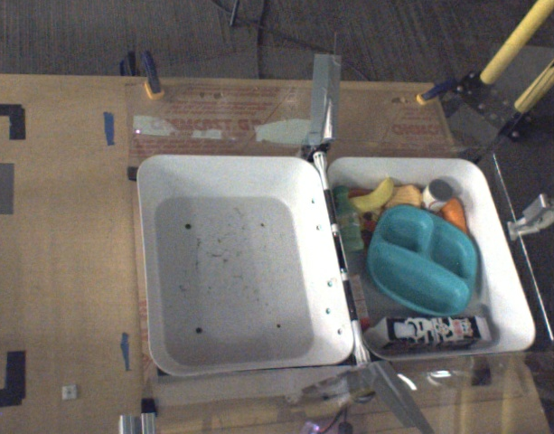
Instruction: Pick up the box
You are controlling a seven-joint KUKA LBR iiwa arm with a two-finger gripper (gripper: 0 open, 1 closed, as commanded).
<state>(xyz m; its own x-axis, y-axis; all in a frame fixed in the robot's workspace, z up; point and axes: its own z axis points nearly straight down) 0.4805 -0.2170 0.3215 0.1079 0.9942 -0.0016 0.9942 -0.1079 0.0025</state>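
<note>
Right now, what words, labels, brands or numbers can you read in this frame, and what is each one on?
None can be read for certain.
Box at the right bin's near edge: white lettering on a dark label, too blurred to read.
Cardboard sheets behind the bins: faint reddish printing, too washed out to read.
Teal tray: no text visible.

A teal tray [423,269] is crowding the right bin [510,269], pressing the box [436,330] against its near wall.
</note>
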